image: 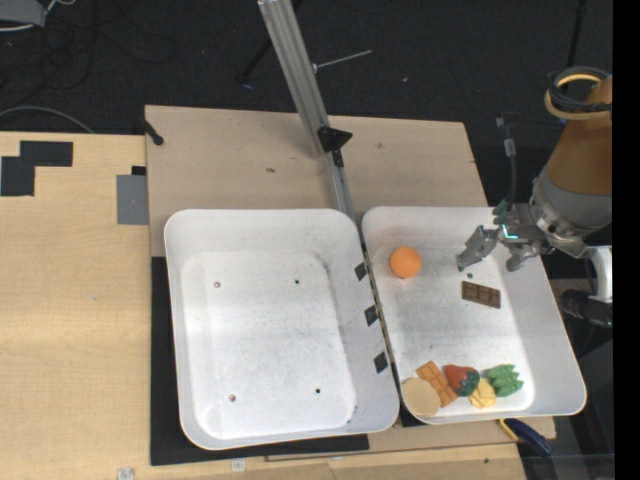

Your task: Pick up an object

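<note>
While my tool [497,251] hangs spread and empty over the right bin [560,368], the chocolate bar [481,294] lies just below it.

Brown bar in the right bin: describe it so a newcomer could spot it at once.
Look in the right bin, the one of the two that the arm reaches over. Just below the tool lies a small brown bar, flat and alone. Unlike the round orange ball or the colourful pile at the near edge, it's dark and rectangular.
</note>
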You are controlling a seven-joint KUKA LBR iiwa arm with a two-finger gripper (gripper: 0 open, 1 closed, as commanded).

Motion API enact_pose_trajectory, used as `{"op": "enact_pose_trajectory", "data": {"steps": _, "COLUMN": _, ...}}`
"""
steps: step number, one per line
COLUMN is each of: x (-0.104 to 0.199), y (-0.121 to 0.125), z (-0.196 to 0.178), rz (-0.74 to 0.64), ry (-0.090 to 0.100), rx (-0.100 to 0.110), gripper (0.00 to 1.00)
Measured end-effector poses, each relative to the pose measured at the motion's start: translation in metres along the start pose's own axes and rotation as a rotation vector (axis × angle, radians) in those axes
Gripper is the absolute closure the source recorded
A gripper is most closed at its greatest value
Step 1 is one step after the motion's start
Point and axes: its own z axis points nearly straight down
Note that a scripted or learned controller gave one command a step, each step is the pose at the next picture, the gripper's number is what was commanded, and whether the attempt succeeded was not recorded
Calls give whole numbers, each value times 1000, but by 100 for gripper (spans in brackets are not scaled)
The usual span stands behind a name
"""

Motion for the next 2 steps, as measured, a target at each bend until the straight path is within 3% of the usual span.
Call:
{"op": "enact_pose_trajectory", "data": {"steps": 1, "x": 0, "y": 1, "z": -3, "rz": 0, "ry": -1, "rx": -5, "gripper": 0}}
{"op": "enact_pose_trajectory", "data": {"steps": 2, "x": -6, "y": 2, "z": 43, "rz": 1, "ry": 0, "rx": 0, "gripper": 0}}
